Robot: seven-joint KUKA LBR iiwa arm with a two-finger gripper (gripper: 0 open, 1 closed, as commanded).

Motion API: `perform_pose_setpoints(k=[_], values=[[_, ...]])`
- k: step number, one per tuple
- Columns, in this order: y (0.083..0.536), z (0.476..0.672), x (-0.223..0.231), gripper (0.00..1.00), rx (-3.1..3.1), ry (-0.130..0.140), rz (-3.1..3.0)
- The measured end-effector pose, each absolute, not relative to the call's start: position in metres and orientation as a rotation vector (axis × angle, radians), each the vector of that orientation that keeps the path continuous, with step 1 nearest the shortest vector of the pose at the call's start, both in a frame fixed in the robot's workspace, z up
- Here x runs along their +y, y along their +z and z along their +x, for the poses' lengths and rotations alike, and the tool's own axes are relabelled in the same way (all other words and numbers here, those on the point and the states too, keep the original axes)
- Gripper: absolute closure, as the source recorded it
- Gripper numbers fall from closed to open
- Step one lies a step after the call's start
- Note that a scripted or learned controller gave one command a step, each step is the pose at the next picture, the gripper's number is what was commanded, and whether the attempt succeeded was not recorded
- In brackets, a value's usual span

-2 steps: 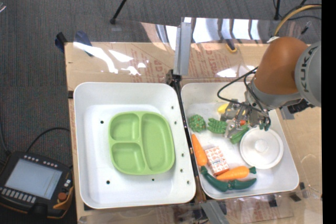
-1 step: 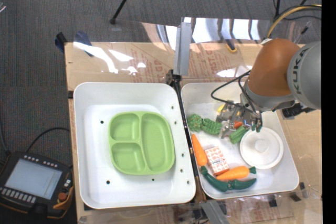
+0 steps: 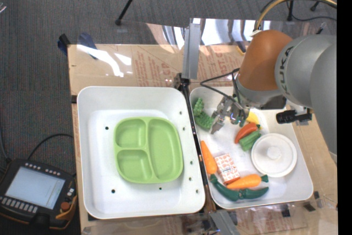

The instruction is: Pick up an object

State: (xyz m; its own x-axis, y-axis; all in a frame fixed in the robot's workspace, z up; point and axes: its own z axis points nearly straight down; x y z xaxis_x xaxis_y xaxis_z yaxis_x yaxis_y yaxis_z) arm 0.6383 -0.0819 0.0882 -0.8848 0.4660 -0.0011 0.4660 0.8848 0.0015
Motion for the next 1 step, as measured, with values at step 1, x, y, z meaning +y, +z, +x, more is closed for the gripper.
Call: perform_pose_setpoints(k=[1], values=[[0.0875,0.6237,-0.0942,1.0,3.013,0.001,0.895]])
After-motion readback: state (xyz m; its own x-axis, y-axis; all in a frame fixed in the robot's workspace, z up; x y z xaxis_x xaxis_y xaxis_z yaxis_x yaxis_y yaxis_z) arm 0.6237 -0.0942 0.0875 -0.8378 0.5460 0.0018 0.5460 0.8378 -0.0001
